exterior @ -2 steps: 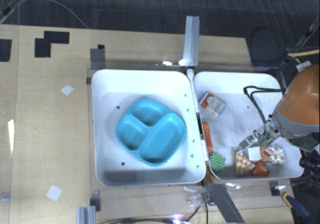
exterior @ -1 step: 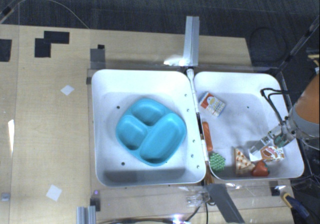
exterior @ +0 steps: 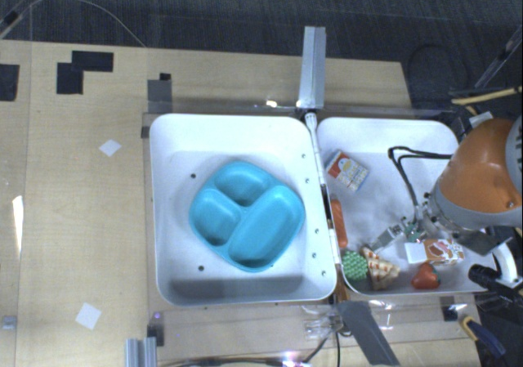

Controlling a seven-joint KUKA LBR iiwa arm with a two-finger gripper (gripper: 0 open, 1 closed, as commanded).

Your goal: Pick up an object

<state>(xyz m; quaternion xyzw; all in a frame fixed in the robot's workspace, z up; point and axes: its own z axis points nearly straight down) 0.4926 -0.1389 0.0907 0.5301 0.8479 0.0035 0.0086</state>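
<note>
We judge that the picking step is at its beginning: the arm (exterior: 482, 173) reaches into the right bin (exterior: 384, 132) from the right side, and the gripper (exterior: 406, 232) is low among the small things near the front of this bin. Nothing is seen between it and lifted, so we do not say that anything is held. Whether the gripper is apart or together, we cannot tell, because it is small and partly mixed with the clutter.

The things to pick are all in the right bin. Close to the gripper lie a small white carton with red print (exterior: 442, 252) and a red piece like a strawberry (exterior: 424, 276). A little to the left lie a wedge that looks like a pizza slice (exterior: 378, 265) and a green bumpy thing (exterior: 354, 264). An orange carrot (exterior: 338, 224) lies along the left wall, and a small box with a picture (exterior: 346, 171) lies apart, toward the back.

The left bin (exterior: 172, 194) holds a blue tray with three compartments (exterior: 247, 215), slightly turned.

For the next move, we think the gripper must choose one thing and close on it cleanly; the crowded front corner makes a wrong grasp possible.
</note>
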